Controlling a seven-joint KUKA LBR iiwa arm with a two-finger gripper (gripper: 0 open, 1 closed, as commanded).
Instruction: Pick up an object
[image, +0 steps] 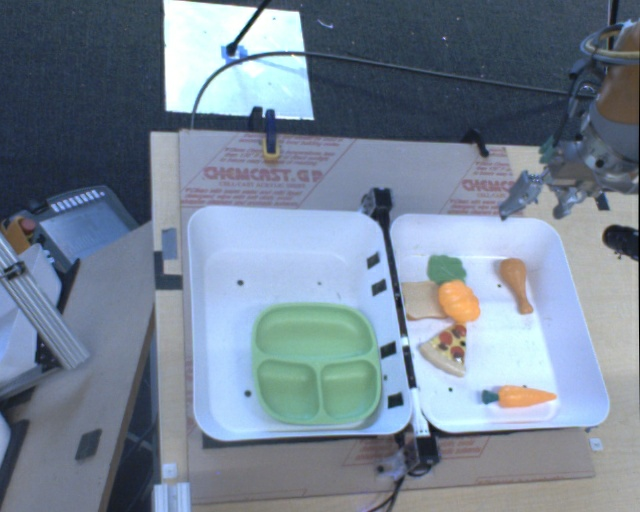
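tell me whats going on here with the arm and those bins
The arm's gripper hangs open above the far edge of the right bin, holding nothing. That bin holds toy food: a drumstick, an orange, a pizza slice and a carrot. The left bin holds a green divided plate.

The arm (612, 90) runs off the right edge, and the bread slice (422, 299) lies partly hidden — under the orange piece (459, 300).

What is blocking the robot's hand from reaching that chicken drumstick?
Nothing visible. The end effector hangs above the right bin's far rim, and the drumstick lies by itself below it; the green leaf and orange fruit sit off to its left.
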